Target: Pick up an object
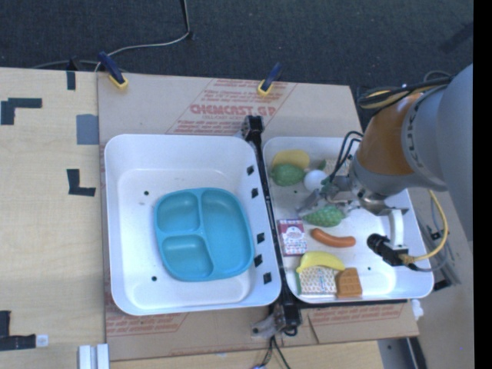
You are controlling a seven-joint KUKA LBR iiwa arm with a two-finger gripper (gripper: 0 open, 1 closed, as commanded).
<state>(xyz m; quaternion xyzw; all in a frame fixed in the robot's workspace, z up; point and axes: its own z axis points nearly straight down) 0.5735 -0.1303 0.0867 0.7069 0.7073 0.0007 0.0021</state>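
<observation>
The arm (400, 141) reaches in from the right over the right bin (415, 287), its gripper (323, 198) low among the toy food there. Whether it is wide, narrow or holding anything cannot be told — the tips blur into the clutter. Just beside it lie a leafy green piece (324, 216), a white ball (314, 179), a yellow lemon (290, 159) and a green lime (286, 174). Nearer are a sausage (333, 239), a small carton (291, 237), a banana (321, 261), a cracker packet (317, 281) and a brown biscuit (349, 283). The left bin (123, 167) holds a blue divided plate (203, 233).
</observation>
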